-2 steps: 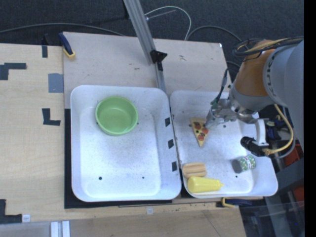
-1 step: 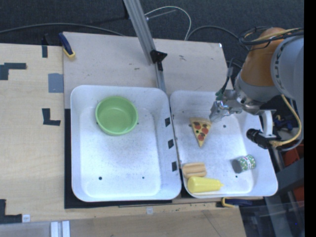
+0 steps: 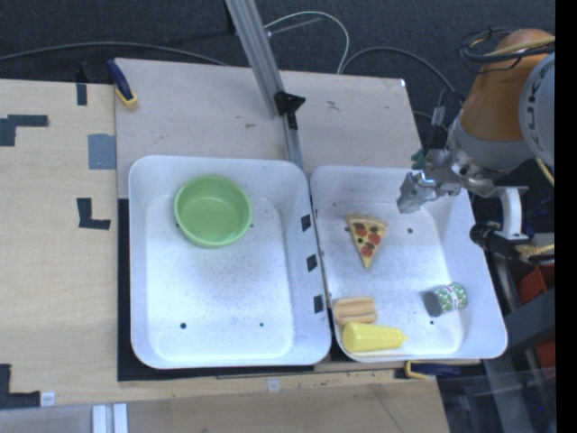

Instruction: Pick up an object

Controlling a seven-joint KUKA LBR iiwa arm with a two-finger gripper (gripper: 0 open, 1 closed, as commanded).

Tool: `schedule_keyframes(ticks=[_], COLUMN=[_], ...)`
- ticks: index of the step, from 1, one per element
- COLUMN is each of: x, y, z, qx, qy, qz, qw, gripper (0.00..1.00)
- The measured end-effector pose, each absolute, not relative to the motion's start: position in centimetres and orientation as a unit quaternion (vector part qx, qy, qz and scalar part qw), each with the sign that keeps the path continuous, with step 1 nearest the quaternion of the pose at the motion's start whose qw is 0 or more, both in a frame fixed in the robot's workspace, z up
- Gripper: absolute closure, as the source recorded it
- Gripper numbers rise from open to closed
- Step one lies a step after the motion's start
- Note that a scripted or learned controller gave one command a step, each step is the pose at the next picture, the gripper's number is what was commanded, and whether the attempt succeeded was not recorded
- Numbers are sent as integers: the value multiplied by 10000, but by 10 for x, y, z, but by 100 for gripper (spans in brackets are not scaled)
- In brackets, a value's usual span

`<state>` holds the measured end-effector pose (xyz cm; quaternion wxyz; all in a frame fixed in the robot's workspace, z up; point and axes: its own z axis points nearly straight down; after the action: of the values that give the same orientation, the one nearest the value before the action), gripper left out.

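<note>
My gripper [image 3: 412, 197] hangs over the upper right part of the right bin [image 3: 478, 269], with nothing visible between its fingers. A toy pizza slice [image 3: 366, 239] lies just below and left of it. A small tan bun [image 3: 354, 310] and a yellow banana-like piece [image 3: 371, 336] sit at the bin's near left corner. A small green and grey can [image 3: 445, 299] lies on its side near the bin's lower right. A green bowl [image 3: 213, 210] stands in the left bin [image 3: 225, 314].
A slanted metal pole [image 3: 260, 52] rises from between the bins at the back. Cables [image 3: 343, 39] trail over the bench behind the right bin. A blue and yellow clamp [image 3: 122, 84] grips the board's far left corner.
</note>
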<state>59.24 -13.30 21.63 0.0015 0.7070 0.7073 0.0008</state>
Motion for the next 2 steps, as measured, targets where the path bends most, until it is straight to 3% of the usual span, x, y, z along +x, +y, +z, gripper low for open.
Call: schedule_keyframes(ticks=[1,2], x=[594,616], y=[-126,-75], z=[278,275], qx=[7062,7049], qy=[7080,7094], qz=[18,3], qw=[26,-2], gripper=[100,100])
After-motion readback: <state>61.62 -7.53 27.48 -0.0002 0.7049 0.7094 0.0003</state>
